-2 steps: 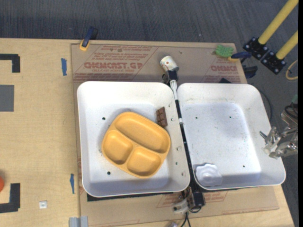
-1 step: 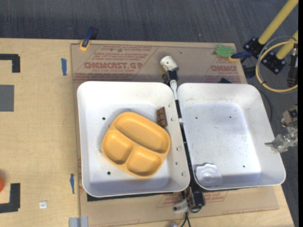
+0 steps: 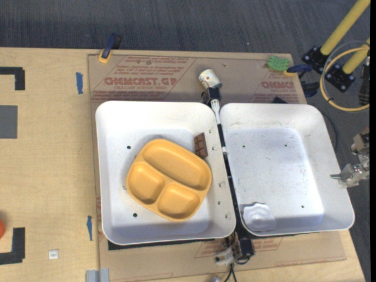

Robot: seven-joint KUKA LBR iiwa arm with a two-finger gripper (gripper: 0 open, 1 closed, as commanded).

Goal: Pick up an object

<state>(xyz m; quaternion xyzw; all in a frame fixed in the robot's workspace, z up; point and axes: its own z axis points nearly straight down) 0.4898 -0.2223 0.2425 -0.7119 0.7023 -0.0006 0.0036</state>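
Note:
A yellow divided plate lies in the middle of the left bin. A small brown block rests against that bin's right wall, just above the plate. A clear, crumpled plastic piece sits in the near left corner of the right bin. My gripper shows as a small metallic part at the right edge of the view, just outside the right bin's right rim and apart from every object.
The bins sit on a cardboard sheet on the wooden bench. A white-capped fixture stands behind the seam between the bins. A yellow pole and cable loop are at the back right.

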